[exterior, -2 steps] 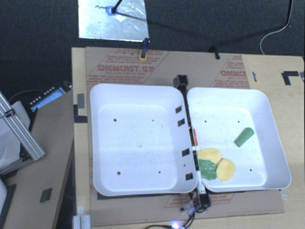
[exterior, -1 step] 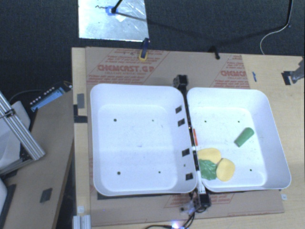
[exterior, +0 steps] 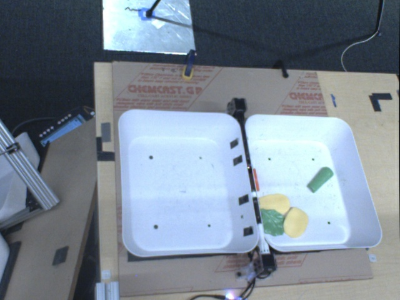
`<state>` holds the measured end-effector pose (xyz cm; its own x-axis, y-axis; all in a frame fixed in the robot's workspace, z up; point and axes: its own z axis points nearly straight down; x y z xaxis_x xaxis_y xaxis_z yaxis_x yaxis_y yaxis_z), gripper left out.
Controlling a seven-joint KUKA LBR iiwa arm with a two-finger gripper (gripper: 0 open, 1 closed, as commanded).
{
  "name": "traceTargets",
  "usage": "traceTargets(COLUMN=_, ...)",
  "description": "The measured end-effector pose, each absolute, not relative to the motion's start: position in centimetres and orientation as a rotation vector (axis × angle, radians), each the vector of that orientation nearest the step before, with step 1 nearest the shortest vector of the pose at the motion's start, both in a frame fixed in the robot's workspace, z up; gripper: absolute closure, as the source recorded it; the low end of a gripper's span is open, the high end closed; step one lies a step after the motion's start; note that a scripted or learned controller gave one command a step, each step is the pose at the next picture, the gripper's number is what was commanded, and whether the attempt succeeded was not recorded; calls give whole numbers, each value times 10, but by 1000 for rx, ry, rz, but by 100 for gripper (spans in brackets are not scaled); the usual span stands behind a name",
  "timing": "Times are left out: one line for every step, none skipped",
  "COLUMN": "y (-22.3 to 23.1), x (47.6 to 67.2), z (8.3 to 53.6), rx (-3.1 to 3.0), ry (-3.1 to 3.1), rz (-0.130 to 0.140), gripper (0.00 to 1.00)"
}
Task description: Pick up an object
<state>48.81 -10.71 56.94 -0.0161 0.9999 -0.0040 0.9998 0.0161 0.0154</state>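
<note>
Green cylinder [exterior: 320,179] lies alone in the right bin [exterior: 350,142], long axis slanting up-right; yellow pieces [exterior: 295,222] and a green piece [exterior: 272,221] cluster touching near the divider. You cannot tell the end effector's opening or bearing here.

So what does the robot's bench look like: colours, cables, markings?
The shallow left white plastic bin and right white plastic bin sit side by side, with small black clips between them. Beneath lies a brown cardboard sheet with red CHEMCAST lettering. A thin white cable curls beyond it.
</note>
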Motion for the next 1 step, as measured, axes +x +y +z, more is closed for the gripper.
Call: traceTargets(y=-107, x=488, z=569, rx=2193, ry=2231, rz=12, gripper=0)
